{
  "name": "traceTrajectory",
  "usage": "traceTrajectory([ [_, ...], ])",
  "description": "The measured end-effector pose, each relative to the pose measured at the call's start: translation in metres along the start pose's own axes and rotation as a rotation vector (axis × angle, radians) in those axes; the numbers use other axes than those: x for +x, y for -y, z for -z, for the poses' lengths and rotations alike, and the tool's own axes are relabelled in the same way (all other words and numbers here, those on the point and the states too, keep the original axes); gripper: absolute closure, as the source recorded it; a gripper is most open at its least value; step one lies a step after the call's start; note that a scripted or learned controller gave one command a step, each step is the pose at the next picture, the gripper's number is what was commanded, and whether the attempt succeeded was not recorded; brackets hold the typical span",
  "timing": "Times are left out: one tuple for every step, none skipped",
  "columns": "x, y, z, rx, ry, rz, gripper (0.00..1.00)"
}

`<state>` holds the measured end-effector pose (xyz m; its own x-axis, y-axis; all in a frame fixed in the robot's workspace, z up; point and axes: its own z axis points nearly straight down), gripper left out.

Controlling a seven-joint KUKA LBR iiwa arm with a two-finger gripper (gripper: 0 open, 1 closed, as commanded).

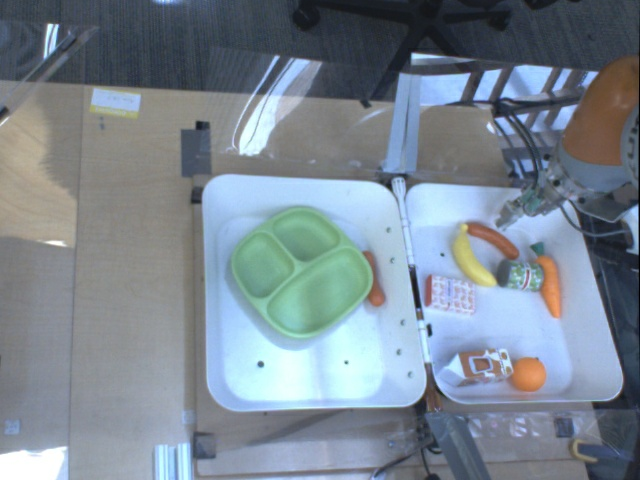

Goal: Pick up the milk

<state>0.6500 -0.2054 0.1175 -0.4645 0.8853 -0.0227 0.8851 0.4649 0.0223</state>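
Starting at the left, the light wooden bench (120, 268) carries one yellow label (115, 101) near its far edge. Next come two shallow white bins side by side. The left white bin (300, 383) holds one lime-green plastic plate with three compartments (300, 271), and one small orange-red piece (373, 278) lies touching the plate's right rim.

The right white bin (590, 368) holds seven things. One small flat packet with a red-and-white pattern (451, 294) lies near the divider. One yellow toy banana (472, 258) lies just right of it, with one reddish-brown toy sausage (493, 238) touching the banana's upper end. One small green-and-white can lying on its side (518, 276) sits against one orange toy carrot with a green top (549, 283). The small white milk carton with orange-brown print (478, 366) lies on its side at the near edge of this bin, touching one round orange fruit (528, 374) on its right.

The grey arm with its orange band (600, 133) enters from the upper right and slants down and leftward. Its gripper (522, 208) hangs over the far part of the right bin, just above the sausage and well apart from the milk carton. Whether it is open or closed cannot be told, and nothing is seen held in it
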Motion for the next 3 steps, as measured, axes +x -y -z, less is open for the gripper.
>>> traceTrajectory([
  [0.002, 0.000, -0.001, 0.004, -0.006, 0.001, 0.00],
  [0.010, -0.007, 0.061, 0.013, -0.015, 0.020, 0.00],
  [0.033, 0.063, 0.022, 0.017, -0.017, -0.013, 0.00],
])
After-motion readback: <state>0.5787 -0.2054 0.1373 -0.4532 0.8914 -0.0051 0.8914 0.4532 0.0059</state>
